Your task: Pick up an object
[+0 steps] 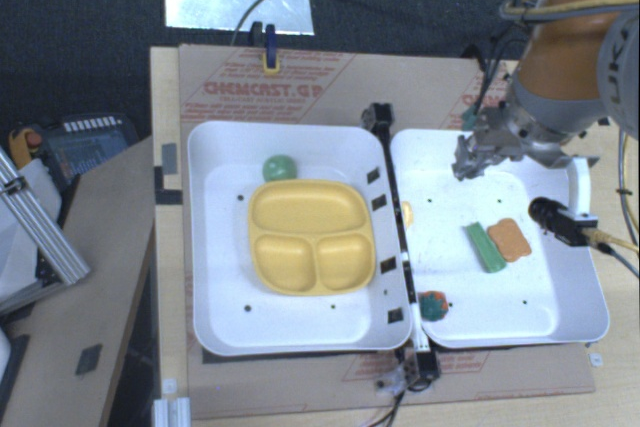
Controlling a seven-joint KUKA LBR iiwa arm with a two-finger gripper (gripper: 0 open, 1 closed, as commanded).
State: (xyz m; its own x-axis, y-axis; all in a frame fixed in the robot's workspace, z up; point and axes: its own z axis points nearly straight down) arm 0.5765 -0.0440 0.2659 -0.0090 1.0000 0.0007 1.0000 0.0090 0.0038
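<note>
Green bar (485,247): right bin (560,325), mid-right; long axis approx 11–5 o'clock. Tan piece (510,239) touching at its 3 o'clock. Gripper (468,165): above bin's upper area, approx 12 o'clock of bar, apart; jaw state can't tell, nothing seen held. Left bin (215,315): yellow tray (305,235).

- You see the arm (585,35) as a bulky, rounded body, its broad upper section a glossy orange-brown.
- Below that band, your view shows a grey metallic collar, smooth and curved.
- A yellow-and-black cable runs across the top of the orange part, and thin dark wires trail off to the left of it.
- The gripper (470,162) looks dark grey and angular to you, with small blocky parts; finer detail is blurred.
</note>
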